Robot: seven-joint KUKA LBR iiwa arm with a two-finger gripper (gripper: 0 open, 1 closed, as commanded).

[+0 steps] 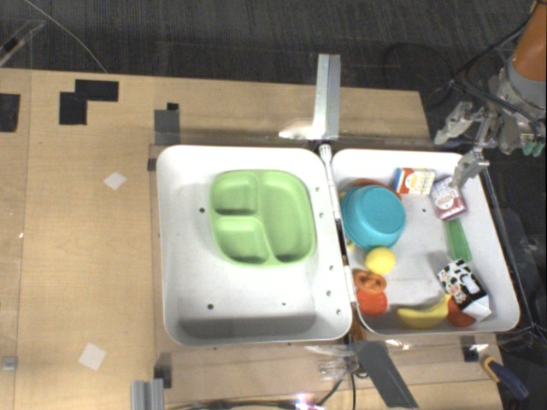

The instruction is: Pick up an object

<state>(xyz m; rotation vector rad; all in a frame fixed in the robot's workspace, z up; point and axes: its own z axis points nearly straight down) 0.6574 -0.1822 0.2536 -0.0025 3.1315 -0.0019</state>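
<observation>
From my console I see the gripper [473,162] in the upper right of the frame, its pale fingers hanging over the top right corner of the right bin [504,254]. I cannot tell whether those fingers are spread or pressed together; they blur into one light shape, and nothing is visibly held between them. Just below their tips lies a small carton [447,199], white with a purplish-pink face, tilted, resting in the bin's upper right. Whether the fingertips touch it I cannot make out.

To its left sits another small carton [414,181] printed in red, orange and blue. Left again is a blue bowl [373,213], lying near the bin's left wall, with something orange partly hidden behind its upper rim. Below the bowl are a yellow ball [381,260] and a red-orange tomato-like piece [371,296]. A green bar [459,239] lies lengthwise along the right side, and under it a black-and-white patterned box [462,285]. A banana [423,315] lies along the lower edge, with a red item [460,317] half hidden beside it.

The left bin [184,297] holds a green divided tray [261,216]. The arm [523,79] is cut off by the frame's right edge.
</observation>
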